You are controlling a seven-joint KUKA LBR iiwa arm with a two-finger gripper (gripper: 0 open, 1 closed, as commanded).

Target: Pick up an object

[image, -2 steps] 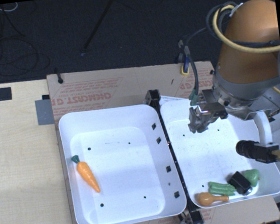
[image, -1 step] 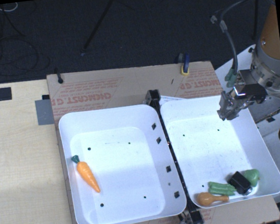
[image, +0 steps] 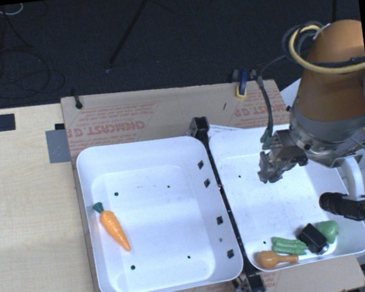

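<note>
The arm [image: 331,82] reaches in from the right and positions the end effector [image: 273,167] above the upper middle of the right bin [image: 247,233], over bare white floor. Whether the end effector is spread or pressed together cannot be told from this view; nothing is seen between its tips. Candidate objects lie in two places. In the right bin, a cluster sits along the near wall: an orange pear-shaped toy [image: 275,258], a green pod-shaped toy [image: 289,246] touching it, a black block [image: 312,237] and a green rounded piece [image: 327,230] just beside the block. In the left bin [image: 85,165], a toy carrot [image: 114,229] lies alone near the left wall, well apart from everything else. The step in hand appears to be target approach, with no grasp begun. For a clean pick, select an isolated item or the outer member of the cluster; the carrot offers open clearance on both flanks, but requires crossing the divider [image: 217,197] between the bins. Align the closing axis across the object's narrow width, descend vertically, and avoid the bin wall, since the clustered items sit close against it. Confirm capture by lifting before traversing.
</note>
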